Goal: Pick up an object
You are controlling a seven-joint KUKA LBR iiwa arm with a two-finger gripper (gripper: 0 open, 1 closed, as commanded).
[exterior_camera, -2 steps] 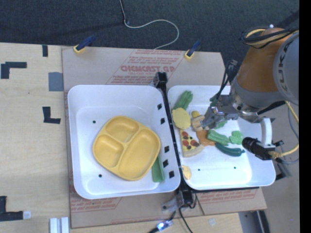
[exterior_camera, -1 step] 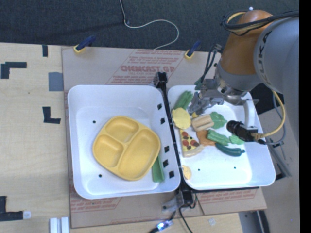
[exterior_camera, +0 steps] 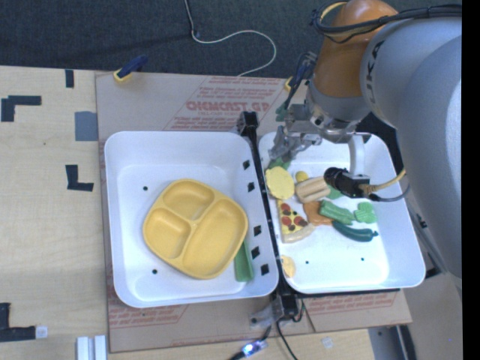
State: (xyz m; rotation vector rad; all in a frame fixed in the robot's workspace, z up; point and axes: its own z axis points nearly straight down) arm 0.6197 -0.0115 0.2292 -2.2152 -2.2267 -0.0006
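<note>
My gripper [exterior_camera: 285, 154] hangs low over the back left corner of the right bin [exterior_camera: 390, 276], just above a round yellow toy piece [exterior_camera: 279, 181]. Beside that piece lie a tan bread-like roll [exterior_camera: 310, 190], a pizza slice [exterior_camera: 293, 221], an orange piece [exterior_camera: 318, 217], a green pepper-like piece [exterior_camera: 337, 212], a small green leafy piece [exterior_camera: 365, 212] and a dark green cucumber [exterior_camera: 354, 232]. A small yellow bit [exterior_camera: 287, 265] sits at the bin's front left. In the left bin [exterior_camera: 124, 152] rests a yellow divided plate [exterior_camera: 196, 227] with a green strip [exterior_camera: 243, 262] by its right edge.
The two bins stand on a cardboard sheet [exterior_camera: 202, 103] on the wooden bench. A white cable [exterior_camera: 225, 36] loops behind the bins, and a yellow and blue clip [exterior_camera: 129, 68] lies at the cardboard's back left corner. The arm's grey body covers the right side.
</note>
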